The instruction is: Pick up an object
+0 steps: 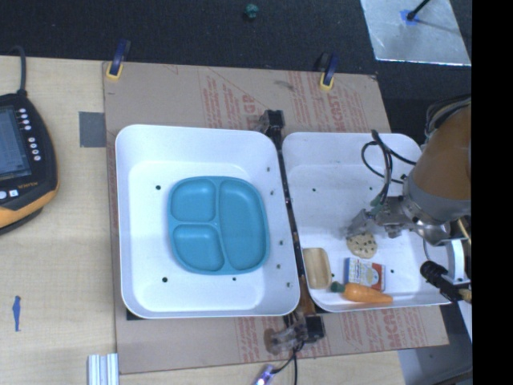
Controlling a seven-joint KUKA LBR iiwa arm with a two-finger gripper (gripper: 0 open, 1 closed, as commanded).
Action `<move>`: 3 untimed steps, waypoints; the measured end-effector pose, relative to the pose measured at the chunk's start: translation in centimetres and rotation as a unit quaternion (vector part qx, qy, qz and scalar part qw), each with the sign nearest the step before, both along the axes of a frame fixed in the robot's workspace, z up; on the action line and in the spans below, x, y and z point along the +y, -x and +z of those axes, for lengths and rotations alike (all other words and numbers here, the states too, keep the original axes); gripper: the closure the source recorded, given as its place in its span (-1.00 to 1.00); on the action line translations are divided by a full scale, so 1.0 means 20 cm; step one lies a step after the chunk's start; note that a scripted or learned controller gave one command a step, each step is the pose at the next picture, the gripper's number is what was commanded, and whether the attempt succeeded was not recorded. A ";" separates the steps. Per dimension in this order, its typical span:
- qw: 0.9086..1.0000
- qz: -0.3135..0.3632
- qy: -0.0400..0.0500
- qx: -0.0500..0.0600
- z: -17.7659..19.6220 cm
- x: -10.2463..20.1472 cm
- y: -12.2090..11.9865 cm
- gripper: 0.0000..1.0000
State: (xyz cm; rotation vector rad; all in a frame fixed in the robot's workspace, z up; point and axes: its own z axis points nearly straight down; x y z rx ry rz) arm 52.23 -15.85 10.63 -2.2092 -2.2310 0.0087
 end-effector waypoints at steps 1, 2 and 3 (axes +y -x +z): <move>1.000 -0.001 -0.001 -0.001 -0.07 0.18 -0.08 -1.00; 1.000 -0.004 -0.001 -0.002 -0.07 -0.08 -0.25 -1.00; 1.000 -0.003 -0.002 -0.002 -0.07 -0.26 -0.67 -1.00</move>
